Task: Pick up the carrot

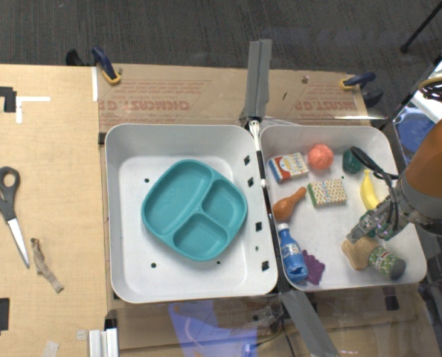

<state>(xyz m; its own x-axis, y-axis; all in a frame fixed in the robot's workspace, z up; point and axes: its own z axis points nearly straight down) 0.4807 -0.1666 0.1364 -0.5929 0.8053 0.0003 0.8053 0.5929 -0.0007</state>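
Carrot (289, 202) lies left of your gripper (375, 225) (finger state unreadable), long axis running lower-left to upper-right.

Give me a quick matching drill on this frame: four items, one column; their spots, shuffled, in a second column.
Items:
1. carrot
2. teal divided plate
3. scissors
4. banana

Places:
A. on the bench, left of both bins
B. right bin, near its left wall
C. left bin, middle
D. right bin, right side, by the pincer

Pairs: 1-B, 2-C, 3-A, 4-D
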